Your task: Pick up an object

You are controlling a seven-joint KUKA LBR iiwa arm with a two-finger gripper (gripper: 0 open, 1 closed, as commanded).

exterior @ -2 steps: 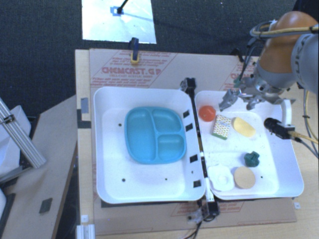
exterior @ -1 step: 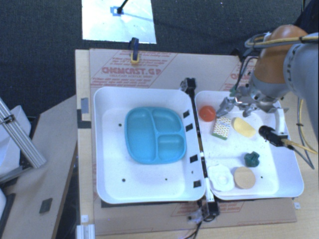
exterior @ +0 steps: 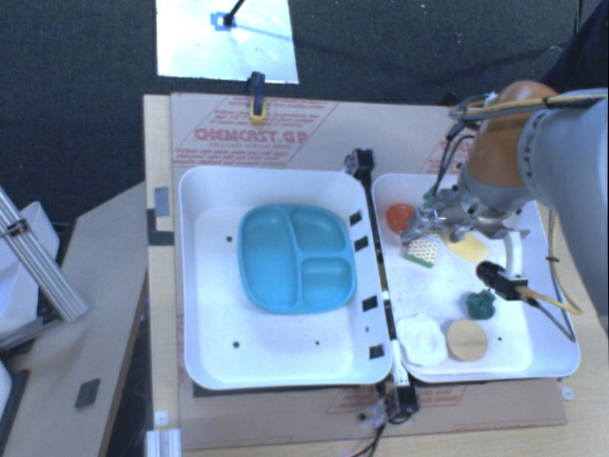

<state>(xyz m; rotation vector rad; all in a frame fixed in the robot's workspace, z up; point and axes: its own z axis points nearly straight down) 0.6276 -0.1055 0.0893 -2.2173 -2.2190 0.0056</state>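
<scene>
- Waffle [exterior: 422, 249] lies in the right bin [exterior: 547, 355], just beside a red ball [exterior: 399, 217].
- Gripper [exterior: 430, 219] hovers above it; grip state: cannot tell.
- Descend centred on it, avoiding the ball.

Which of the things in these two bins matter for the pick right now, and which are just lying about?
In play:
- claw, low in the right bin
- perforated yellowish piece just under it
- orange-red ball beside it
- flat yellow piece

Lying about:
- dark green lump
- tan disc
- white round piece
- blue divided tray in the left bin
</scene>
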